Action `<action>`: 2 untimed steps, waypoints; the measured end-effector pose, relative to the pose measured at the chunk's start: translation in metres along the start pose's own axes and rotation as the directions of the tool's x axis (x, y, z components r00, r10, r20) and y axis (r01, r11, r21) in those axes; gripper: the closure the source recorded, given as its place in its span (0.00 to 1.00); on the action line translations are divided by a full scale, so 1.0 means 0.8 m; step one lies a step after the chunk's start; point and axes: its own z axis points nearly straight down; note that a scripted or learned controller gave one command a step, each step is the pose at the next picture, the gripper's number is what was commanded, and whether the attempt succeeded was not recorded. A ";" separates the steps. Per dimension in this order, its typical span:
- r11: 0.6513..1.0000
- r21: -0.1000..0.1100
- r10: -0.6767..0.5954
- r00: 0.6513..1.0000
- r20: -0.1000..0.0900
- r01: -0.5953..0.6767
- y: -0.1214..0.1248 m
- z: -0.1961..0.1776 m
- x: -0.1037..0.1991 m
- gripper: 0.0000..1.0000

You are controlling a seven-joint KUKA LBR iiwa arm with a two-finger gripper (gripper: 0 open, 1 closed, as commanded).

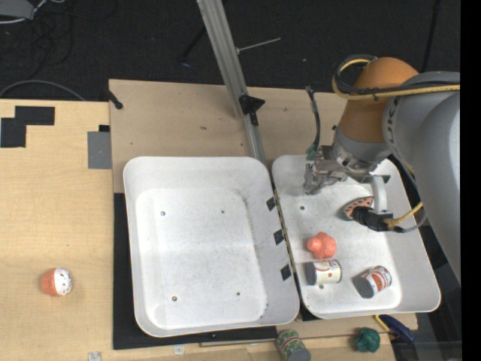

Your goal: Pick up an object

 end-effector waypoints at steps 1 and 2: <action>1.000 -0.008 0.001 1.000 0.001 -0.001 0.000 -0.080 -0.004 1.00; 1.000 -0.005 0.001 1.000 0.001 -0.001 0.000 -0.103 -0.006 1.00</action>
